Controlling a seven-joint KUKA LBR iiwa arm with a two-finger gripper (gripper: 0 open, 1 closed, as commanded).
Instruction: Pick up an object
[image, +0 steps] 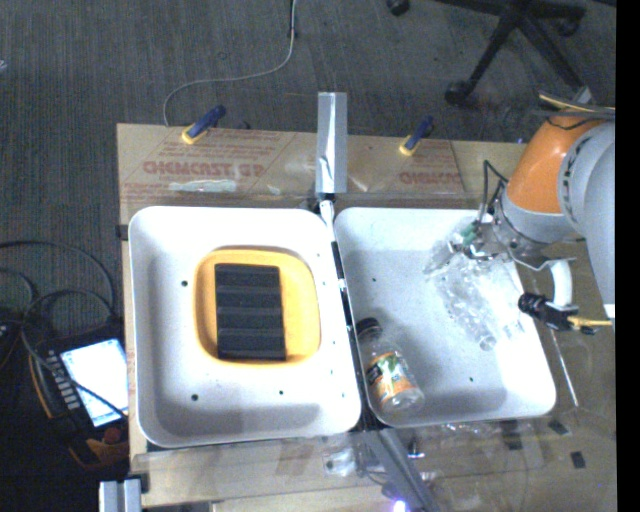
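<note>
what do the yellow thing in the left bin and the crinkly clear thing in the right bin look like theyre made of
The yellow tray looks like smooth moulded plastic or rubber: even colour, rounded corners, soft sheen. The black ribbed block in it looks matte, perhaps foam or rubber; the look leaves that open. The clear crumpled item appears to be thin transparent plastic: the bin floor shows through it, with bright creased highlights.

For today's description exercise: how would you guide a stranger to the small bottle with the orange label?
Start at the right bin of the two white ones. Go to its front left corner, where the small bottle lies on its side. Unlike the crumpled clear plastic further back, it has an orange label and a dark cap.
</note>
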